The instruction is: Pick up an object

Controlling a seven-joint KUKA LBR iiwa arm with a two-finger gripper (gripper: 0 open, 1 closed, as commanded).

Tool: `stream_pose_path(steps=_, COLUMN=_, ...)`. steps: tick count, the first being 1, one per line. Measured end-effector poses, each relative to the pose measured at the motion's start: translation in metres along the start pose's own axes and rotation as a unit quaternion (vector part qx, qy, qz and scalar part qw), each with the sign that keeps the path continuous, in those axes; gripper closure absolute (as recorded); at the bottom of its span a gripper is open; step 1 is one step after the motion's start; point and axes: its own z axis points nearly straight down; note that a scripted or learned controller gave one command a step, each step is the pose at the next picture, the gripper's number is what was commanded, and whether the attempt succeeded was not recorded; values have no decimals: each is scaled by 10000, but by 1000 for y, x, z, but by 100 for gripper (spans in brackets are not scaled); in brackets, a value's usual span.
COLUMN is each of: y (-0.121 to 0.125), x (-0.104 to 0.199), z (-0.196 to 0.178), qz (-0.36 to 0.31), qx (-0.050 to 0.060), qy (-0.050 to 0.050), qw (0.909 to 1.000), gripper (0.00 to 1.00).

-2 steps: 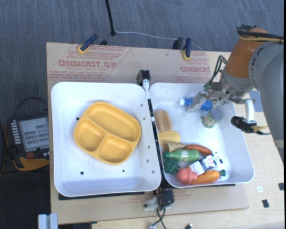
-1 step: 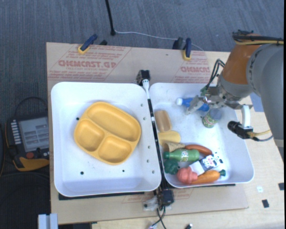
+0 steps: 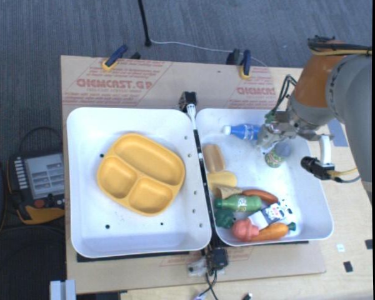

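My gripper (image 3: pixel 274 137) hangs over the upper part of the right bin (image 3: pixel 322 220), at the end of the grey arm with the orange band (image 3: pixel 315 83). Just under it stands a small greenish can (image 3: pixel 275 159), partly covered by the gripper. A blue-and-white bottle (image 3: pixel 240 130) lies just left of the gripper. Lower in the bin lie a bun (image 3: pixel 214 157), a yellow wedge (image 3: pixel 222 180), a green bottle (image 3: pixel 239 203), a carrot (image 3: pixel 271 232), a red fruit (image 3: pixel 244 230) and a small white box (image 3: pixel 274 214).
The left bin (image 3: pixel 87 230) holds a yellow divided plate (image 3: pixel 142 172). A black clip (image 3: pixel 188 100) sits at the top of the rim between the bins. A black cable fitting (image 3: pixel 315 165) sticks out at the right bin's right wall.
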Motion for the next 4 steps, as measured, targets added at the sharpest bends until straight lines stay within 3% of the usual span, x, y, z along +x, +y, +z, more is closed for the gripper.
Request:
stream_pose_path(steps=1, y=0, x=0, z=0, qz=2, qx=-6, qy=1, qw=10000, gripper=0)
stream_pose_path(steps=2, y=-32, x=-13, z=10, qz=-16, qx=-52, qy=20, qw=10000, gripper=0)
stream_pose_path(steps=3, y=-127, x=13, z=7, qz=2, qx=-83, qy=-15, qw=10000, gripper=0)
stream_pose_path(steps=4, y=-132, x=85, z=6, qz=25, qx=-102, qy=-29, qw=9999, gripper=0)
